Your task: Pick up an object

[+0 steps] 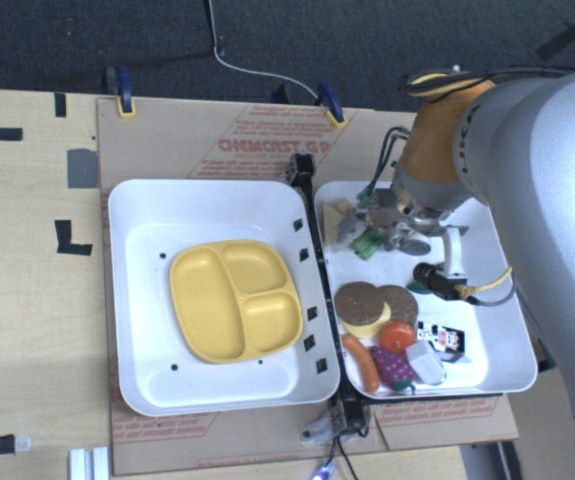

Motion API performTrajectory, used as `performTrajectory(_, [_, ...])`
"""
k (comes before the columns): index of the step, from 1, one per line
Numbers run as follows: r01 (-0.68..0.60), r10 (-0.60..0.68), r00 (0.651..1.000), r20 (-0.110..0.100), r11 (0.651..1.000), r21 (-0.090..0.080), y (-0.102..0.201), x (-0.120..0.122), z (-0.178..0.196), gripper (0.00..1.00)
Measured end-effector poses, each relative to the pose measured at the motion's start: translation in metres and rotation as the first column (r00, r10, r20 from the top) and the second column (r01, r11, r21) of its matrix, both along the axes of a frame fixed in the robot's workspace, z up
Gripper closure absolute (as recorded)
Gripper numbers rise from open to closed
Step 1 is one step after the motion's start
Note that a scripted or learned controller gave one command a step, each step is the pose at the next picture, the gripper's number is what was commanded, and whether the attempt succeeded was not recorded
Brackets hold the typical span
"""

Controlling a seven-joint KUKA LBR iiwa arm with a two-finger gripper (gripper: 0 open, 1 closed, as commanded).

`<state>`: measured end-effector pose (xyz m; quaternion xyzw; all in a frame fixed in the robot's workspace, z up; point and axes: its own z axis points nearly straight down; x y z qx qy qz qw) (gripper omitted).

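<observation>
Gripper (pixel 379 230) low in right bin (pixel 497 373), at far left corner, right at green object (pixel 368 245). Cannot tell how far open, or if holding anything. Other toys lie near front edge. Pick not yet done; lift remains.

Red print on cardboard sheet (pixel 257 138), too blurred to read.

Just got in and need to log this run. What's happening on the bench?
The arm's gripper is down in the right bin, at a small green object near the bin's far left corner. Toy food sits untouched nearer the front: a carrot, tomato and grapes. The left bin holds a yellow divided plate.
</observation>
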<state>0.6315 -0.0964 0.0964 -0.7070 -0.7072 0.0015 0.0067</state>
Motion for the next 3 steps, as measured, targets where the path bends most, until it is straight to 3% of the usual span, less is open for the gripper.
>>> performTrajectory(1, [-0.001, 0.001, 1.000, -0.002, 1.000, 0.001, 0.001, 0.000, 0.009, 1.00])
performTrajectory(2, [-0.001, 0.001, 1.000, -0.003, 1.000, 0.000, 0.000, 0.000, 0.009, 0.00])
performTrajectory(3, [-0.009, 0.009, 0.999, -0.053, 1.000, 0.010, -0.031, 0.028, -0.014, 0.00])
